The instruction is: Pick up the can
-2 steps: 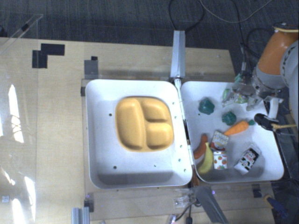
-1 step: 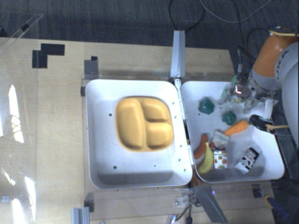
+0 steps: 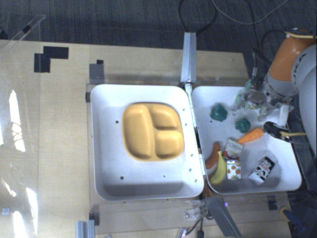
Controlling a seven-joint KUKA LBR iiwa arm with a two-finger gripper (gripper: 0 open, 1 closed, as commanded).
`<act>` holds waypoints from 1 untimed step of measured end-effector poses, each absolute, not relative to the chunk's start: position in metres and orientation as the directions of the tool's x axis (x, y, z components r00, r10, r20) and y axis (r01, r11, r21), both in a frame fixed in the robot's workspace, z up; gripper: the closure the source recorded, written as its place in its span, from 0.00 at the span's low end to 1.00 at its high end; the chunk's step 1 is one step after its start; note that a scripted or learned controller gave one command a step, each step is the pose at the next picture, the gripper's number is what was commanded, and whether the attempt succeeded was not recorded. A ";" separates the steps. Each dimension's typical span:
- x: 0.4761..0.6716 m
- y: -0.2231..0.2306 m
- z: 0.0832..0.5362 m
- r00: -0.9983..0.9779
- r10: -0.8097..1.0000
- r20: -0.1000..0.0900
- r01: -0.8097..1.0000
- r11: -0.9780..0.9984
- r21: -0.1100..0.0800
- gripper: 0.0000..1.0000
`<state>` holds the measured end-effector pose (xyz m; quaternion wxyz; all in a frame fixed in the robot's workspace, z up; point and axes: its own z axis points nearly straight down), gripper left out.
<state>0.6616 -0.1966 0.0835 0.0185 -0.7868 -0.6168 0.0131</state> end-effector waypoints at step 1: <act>0.671 -0.197 0.175 0.225 0.974 0.000 0.974 -0.225 0.009 0.00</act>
